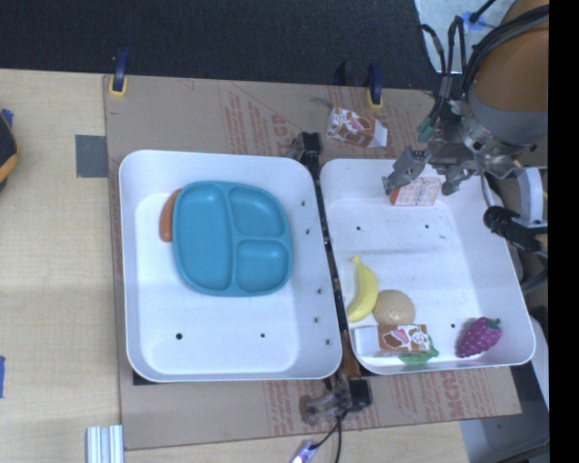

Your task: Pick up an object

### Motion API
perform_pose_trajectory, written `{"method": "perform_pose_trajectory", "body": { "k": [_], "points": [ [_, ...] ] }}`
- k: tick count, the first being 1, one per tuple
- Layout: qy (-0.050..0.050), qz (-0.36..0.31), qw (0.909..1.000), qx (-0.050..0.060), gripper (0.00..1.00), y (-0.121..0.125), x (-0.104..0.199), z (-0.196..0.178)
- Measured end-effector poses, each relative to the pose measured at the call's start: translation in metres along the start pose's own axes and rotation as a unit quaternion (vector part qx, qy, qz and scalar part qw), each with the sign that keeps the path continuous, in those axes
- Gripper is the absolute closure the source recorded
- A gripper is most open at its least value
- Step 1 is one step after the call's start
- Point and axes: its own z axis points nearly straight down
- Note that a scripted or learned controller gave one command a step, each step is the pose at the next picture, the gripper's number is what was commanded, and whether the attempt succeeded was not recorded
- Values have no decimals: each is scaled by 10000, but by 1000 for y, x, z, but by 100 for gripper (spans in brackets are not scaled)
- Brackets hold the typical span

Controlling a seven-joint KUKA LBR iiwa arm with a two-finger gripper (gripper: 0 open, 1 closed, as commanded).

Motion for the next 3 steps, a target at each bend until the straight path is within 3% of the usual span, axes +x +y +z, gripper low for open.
{"method": "perform_pose_trajectory", "body": {
  "k": [1, 2, 3],
  "points": [
    [-8, 10, 10000, 4, 0, -13, -77, 15],
    [-8, -6, 10000, 17, 0, 41, -41, 135],
    [-21, 11, 10000, -19, 0, -42, -123, 6]
  ]
}}
